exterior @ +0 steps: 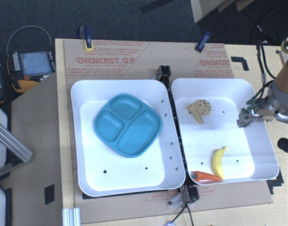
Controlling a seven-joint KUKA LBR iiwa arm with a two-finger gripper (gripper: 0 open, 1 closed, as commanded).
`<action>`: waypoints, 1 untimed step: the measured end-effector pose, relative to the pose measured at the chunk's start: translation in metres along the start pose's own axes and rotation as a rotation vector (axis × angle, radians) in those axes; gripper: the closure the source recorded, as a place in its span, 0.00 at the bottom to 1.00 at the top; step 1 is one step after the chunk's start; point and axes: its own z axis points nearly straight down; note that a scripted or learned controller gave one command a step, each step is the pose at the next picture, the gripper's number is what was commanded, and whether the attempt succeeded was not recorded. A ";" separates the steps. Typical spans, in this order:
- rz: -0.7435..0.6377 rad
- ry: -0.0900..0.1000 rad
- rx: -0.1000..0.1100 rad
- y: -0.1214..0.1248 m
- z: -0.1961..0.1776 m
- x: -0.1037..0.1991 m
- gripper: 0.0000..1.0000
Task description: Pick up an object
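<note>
Desk (134, 55), covered in printed brown board, carried two shallow white bins side by side. Left bin (82, 126): one blue divided plate (128, 125), three compartments, lying flat near the middle, nothing on it. Right bin (257, 168): a tan cookie (199, 109) with dark spots, toward the far left part of the floor; a yellow banana (218, 162), lying lengthwise near the near edge; an orange carrot (206, 176), resting against the near left corner, just beside the banana's lower end and possibly touching it. Arm (280, 95) entered from the right, over the right bin's right rim. End effector (245, 118) sat low at the right side of that bin, well apart from the cookie, banana and carrot; nothing was seen between its fingers, and whether they stood wide or narrow could not be told at this size. Two clamps were fixed at the desk's far edge: one blue and yellow (86, 38) on the left, one blue (203, 41) nearer the right. A black fitting (163, 72) sat between the bins at their far ends. A handheld pendant (34, 63) with a screen and coiled cable lay on the dark floor left of the desk.
</note>
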 end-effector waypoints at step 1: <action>0.000 0.001 0.001 0.001 -0.017 0.000 1.00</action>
